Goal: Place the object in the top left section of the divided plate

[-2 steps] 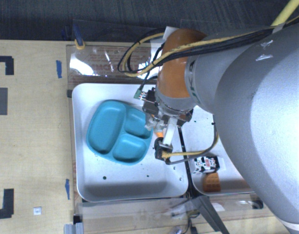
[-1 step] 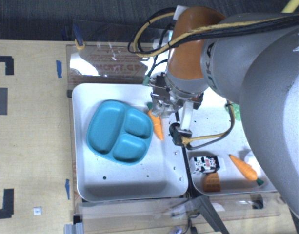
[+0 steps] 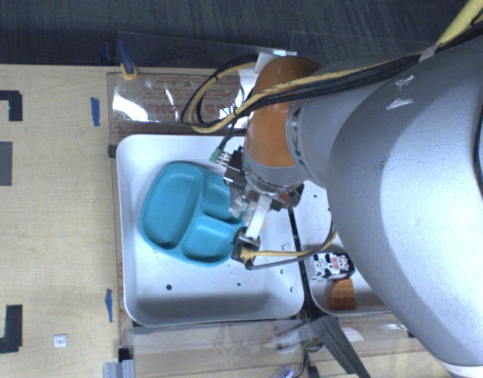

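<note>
Pale wooden surface (image 3: 52, 211), dark carpet beyond its far edge.
- White bins: two. Left bin (image 3: 194, 294); right bin (image 3: 313, 231), mostly covered by the grey arm (image 3: 414, 195).
- Divided plate (image 3: 174, 211): one, teal, three sections, lying in the left bin.
- Loose items: two, both in the right bin's near left corner. One black-and-white piece (image 3: 332, 266), with one orange block (image 3: 343, 293) just nearer.
- End effector (image 3: 245, 211): one, over the plate's right edge; whether it is apart or together cannot be told.
</note>
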Robot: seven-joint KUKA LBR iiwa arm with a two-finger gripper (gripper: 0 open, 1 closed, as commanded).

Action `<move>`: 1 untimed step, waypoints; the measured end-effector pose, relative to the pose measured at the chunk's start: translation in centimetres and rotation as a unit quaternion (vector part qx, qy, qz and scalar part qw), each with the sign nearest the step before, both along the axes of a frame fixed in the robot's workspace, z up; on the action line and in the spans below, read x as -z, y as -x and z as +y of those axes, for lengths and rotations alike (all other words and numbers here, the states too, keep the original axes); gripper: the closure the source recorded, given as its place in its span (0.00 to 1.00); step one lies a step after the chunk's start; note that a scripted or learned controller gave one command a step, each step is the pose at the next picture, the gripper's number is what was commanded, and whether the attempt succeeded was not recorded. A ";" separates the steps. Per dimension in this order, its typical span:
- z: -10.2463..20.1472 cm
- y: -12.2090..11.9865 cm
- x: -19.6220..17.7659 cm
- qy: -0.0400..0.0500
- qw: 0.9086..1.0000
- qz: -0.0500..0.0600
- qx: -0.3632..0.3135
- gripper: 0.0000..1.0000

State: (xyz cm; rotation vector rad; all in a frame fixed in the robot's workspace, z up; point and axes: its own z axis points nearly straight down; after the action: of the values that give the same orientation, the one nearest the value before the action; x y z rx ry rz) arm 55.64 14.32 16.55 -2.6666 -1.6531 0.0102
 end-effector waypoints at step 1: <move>-6.0 7.7 -2.6 0.000 1.000 -0.002 0.022 1.00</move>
State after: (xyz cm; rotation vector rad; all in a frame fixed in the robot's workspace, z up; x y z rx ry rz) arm 47.91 8.30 19.16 -2.7040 -1.5964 0.0042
